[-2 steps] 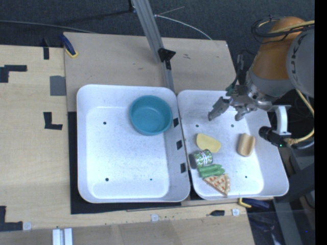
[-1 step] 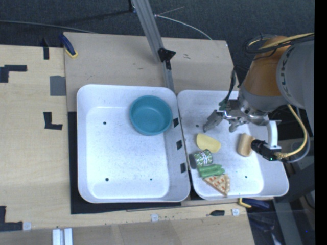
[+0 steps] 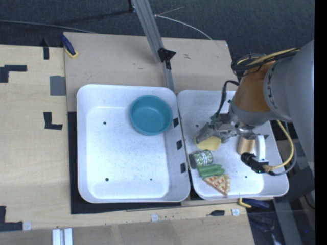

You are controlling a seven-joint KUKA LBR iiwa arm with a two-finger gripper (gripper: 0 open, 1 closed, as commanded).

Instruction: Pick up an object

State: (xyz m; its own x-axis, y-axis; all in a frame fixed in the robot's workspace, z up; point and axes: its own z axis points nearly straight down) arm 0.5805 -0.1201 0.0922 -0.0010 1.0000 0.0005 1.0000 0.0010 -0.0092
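My gripper [image 3: 207, 134] reaches from the right into the right bin [image 3: 196, 103], low over its middle. Its fingers stand open, just above and left of a pale yellow piece [image 3: 210, 144]. Below that piece lies a small green can [image 3: 202, 158] on its side. A green pod [image 3: 211, 170] and a pizza slice toy [image 3: 217, 184] lie further toward the front. A blue bowl [image 3: 150, 115] sits upright at the back right of the left bin [image 3: 102, 147].
A slanted metal pole [image 3: 151, 29] comes down to the bins' shared back edge. Black clips [image 3: 180, 145] sit along the divider between the bins. The arm's orange band and grey body [image 3: 265, 93] cover the right bin's far right side.
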